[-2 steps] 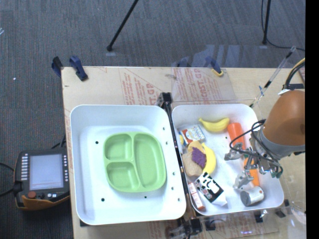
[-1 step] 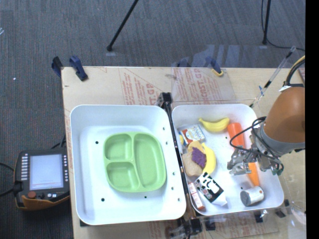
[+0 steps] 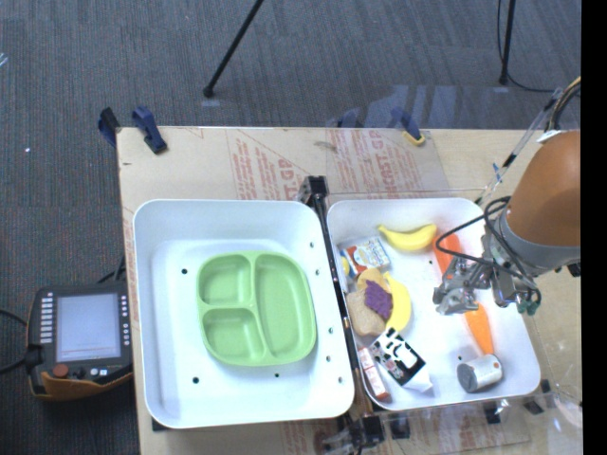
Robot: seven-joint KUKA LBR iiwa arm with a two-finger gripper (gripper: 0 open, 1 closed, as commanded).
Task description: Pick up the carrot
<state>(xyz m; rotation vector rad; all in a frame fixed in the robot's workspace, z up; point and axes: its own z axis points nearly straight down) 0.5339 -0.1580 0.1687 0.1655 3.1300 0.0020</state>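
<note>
The gripper (image 3: 459, 295) is hanging low over the right bin (image 3: 432, 209), and whether its jaws are open or closed cannot be told. The carrot (image 3: 480, 329) is lying on the bin floor just right of and nearer than the gripper, with a grey can (image 3: 479, 373) near it. A banana (image 3: 409, 237) is sitting toward the far side, and a green tray (image 3: 256, 308) is resting in the left bin (image 3: 152, 282).

Carrot (image 3: 480, 329): orange, tapered, lying flat on floor of right bin (image 3: 432, 209), toward its right side. Long axis runs roughly top-to-bottom in view, slightly slanted. Upper end hidden under the gripper (image 3: 458, 295); lower end free.
</note>
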